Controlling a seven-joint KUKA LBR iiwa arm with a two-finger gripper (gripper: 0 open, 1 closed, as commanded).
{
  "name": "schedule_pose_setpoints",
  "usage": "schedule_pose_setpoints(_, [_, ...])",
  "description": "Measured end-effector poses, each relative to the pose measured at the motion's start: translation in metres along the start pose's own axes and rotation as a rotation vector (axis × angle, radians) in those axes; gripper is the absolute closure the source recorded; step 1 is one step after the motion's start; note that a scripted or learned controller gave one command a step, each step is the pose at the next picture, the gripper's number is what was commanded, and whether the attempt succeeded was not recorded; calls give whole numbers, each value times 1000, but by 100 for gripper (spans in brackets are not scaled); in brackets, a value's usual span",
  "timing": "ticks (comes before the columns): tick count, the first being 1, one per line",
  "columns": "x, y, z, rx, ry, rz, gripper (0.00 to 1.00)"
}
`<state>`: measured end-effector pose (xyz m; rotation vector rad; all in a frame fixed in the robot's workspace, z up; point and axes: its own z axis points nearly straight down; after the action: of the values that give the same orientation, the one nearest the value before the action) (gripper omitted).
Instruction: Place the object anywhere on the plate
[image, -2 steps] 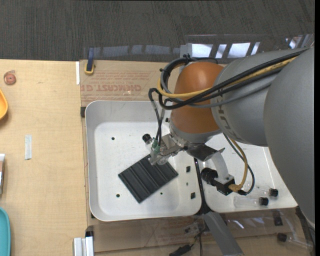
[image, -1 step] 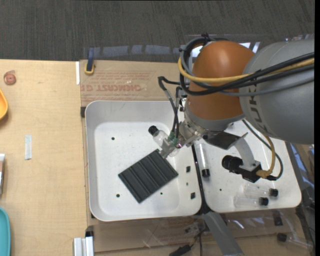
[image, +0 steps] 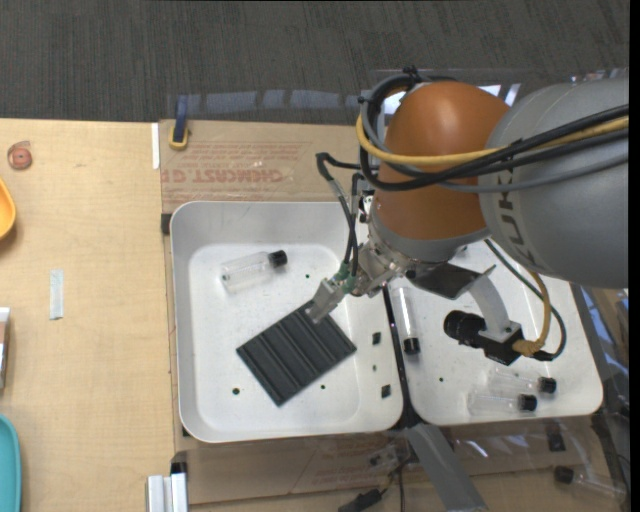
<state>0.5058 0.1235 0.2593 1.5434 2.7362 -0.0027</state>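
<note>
A dark ribbed rectangular plate (image: 297, 354) lies flat and turned at an angle in the left bin (image: 200, 400). A clear vial with a black cap (image: 251, 269) lies on the bin floor up and left of the plate, apart from it. My gripper (image: 325, 300) reaches down from the arm's large orange wrist (image: 440, 150). Its tip hangs just over the plate's far right corner. I see nothing clearly held at the tip. The arm hides the back of the right bin.
The right bin (image: 570, 400) holds a clear tube (image: 407, 322) beside the divider and two capped vials (image: 505, 401) near its front. Cardboard (image: 250, 165) lies behind the bins. A wooden tabletop (image: 90, 300) spreads to the left.
</note>
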Motion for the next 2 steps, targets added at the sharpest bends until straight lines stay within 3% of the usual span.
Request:
schedule_pose_setpoints(1, [20,100,42,1,0,-167,0])
schedule_pose_setpoints(2, [8,170,-24,0,-1,296,0])
